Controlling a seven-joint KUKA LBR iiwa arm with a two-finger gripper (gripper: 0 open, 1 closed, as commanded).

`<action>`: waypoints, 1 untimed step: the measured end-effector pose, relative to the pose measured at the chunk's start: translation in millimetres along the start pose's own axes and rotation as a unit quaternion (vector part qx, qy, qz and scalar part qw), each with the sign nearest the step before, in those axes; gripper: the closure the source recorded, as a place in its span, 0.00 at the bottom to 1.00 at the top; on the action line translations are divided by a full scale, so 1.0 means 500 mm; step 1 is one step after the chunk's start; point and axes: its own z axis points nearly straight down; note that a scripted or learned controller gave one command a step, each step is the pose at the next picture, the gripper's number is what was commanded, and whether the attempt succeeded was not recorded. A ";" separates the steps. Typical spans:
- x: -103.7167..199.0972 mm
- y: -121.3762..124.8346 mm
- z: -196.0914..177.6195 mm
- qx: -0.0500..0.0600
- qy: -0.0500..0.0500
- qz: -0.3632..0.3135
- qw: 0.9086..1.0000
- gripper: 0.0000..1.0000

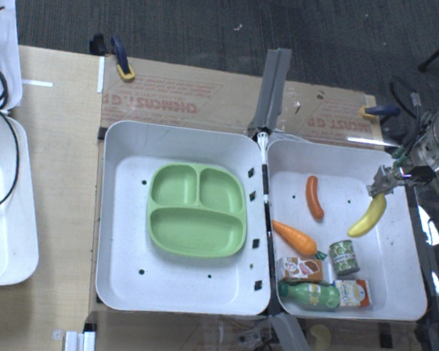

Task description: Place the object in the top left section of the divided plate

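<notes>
A green divided plate point(194, 237) lies in the middle of the left bin point(112, 221), its top left section point(174, 184) bare. A yellow banana point(367, 217) hangs nearly upright over the right side of the right bin point(410, 263). My gripper point(381, 190) is directly above the banana, and its fingers are shut on the banana's upper end. The arm comes in from the right edge, far from the plate.
The right bin also holds a sausage point(315, 197), a carrot point(295, 237), a green can point(344, 257), a small carton point(301, 268), a green bottle point(310, 294) and a juice box point(353, 292). A raised double wall point(260, 215) separates the two bins.
</notes>
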 end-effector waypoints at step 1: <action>0.139 0.057 0.102 0.000 0.001 -0.033 0.999 1.00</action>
